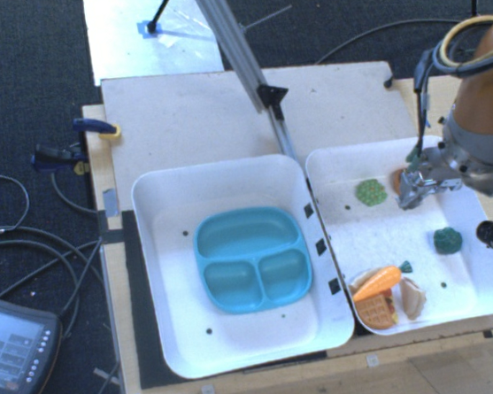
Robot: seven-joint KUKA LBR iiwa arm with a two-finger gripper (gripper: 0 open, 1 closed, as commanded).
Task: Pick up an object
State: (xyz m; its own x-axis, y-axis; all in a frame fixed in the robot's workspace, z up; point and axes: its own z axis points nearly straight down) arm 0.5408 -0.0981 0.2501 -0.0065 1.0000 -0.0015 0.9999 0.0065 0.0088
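The gripper [409,191] hangs over the upper part of the right bin [473,302], at the right of the frame, below the grey wrist and the orange band of the arm [484,100]. Whether it is open or closed cannot be told at this size, and nothing can be seen held in it. A small orange-red piece [398,178] shows just beside it, partly hidden behind the metal.

The light green round piece [371,192] lies just to the left of the gripper, apart from it, on the bin floor. The dark teal piece [448,240] lies lower and to the right, near the middle of that bin. In the bin's lower left corner sit a carrot [377,282], a waffle-like piece [377,311] and a pale tan piece [412,300], bunched together and touching.

The left bin [183,333] holds a blue divided plate [254,259] with three compartments, lying flat near its middle.

Both bins stand on a pale table [192,118]. A blue and yellow clamp [95,127] grips the table's upper left edge. A slanted metal pole [236,41] runs down from the top of the frame to the gap between the bins. Dark carpet with black cables [12,247] lies at the left, and a handheld control pendant [13,347] rests at the lower left.
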